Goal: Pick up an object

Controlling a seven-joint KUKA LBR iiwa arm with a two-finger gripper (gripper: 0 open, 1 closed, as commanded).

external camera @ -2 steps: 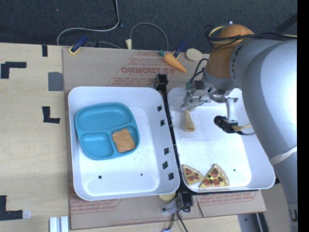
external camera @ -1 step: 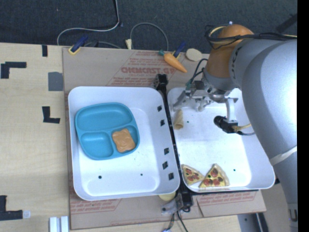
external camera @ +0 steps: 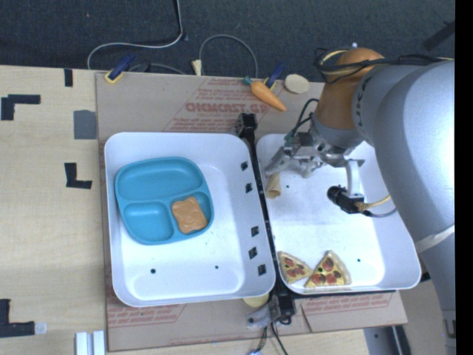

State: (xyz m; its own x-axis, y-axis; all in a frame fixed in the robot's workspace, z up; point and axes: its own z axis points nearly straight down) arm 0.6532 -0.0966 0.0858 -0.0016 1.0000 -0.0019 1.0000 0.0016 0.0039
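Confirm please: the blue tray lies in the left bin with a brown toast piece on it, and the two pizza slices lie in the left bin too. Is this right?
Not quite. The camera view shows the two pizza slices in the right bin, near its front edge. The rest holds: the blue tray lies in the left bin with the brown toast piece on it.

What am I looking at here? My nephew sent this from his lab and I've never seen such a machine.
It is a robot arm, grey with an orange band, seen from a fixed camera above the bench. It reaches from the right into the right bin. Its hand hangs near a small tan piece by the divider; whether it grips anything is unclear. Two toy pizza slices lie in that bin. The left bin holds a blue tray with a toy cookie. A toy carrot lies behind.
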